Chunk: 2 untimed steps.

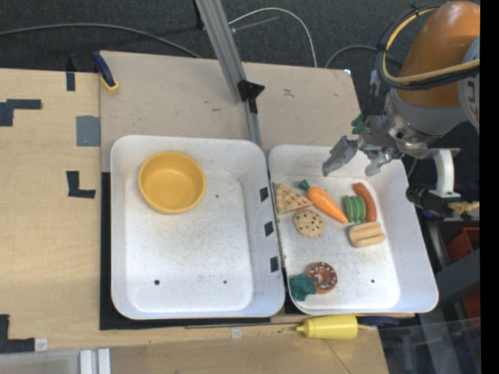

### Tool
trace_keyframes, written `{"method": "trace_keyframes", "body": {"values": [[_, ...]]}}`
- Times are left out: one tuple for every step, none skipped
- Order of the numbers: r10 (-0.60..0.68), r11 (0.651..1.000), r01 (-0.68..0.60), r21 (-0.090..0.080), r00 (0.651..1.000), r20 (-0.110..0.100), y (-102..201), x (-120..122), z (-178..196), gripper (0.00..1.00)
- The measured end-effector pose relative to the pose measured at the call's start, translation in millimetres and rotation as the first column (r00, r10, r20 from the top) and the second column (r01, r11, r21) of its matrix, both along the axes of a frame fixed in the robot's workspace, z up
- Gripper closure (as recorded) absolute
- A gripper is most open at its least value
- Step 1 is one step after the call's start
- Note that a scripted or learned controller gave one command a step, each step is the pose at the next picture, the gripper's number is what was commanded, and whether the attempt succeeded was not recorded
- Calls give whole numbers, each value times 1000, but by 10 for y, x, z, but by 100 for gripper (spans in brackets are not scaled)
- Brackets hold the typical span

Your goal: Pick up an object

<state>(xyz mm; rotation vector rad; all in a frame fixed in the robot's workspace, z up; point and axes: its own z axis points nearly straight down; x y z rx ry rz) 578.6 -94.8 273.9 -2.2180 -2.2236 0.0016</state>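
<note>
The hand (pixel 359 160) hangs above the upper part of the right bin (pixel 413 287) with its two fingers spread apart and nothing between them. Just below it the toy food lies packed together: a carrot (pixel 327 203) slanting down to the right, a sandwich wedge (pixel 291 199) touching the carrot's leafy end, a cookie (pixel 309 223) just under both, then a green pickle (pixel 355 208) and a red sausage (pixel 366 199) side by side, with a bun (pixel 366 234) beneath them. A donut (pixel 320 276) and a green piece (pixel 301 287) sit apart near the front. The likely trouble is the crowding: coming straight down, one finger could land on a neighbour and push the chosen item aside, or the hand might close on two at once. The carrot's rounded, tapered body may also slip out. The yellow bowl (pixel 171 181) in the left bin (pixel 125 232) stands well apart.
</note>
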Motion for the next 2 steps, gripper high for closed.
{"method": "trace_keyframes", "body": {"values": [[0,1000,0,0,1000,0,-2,0,1,0],[-1,1000,1,0,1000,-7,33,-1,-644,0]]}}
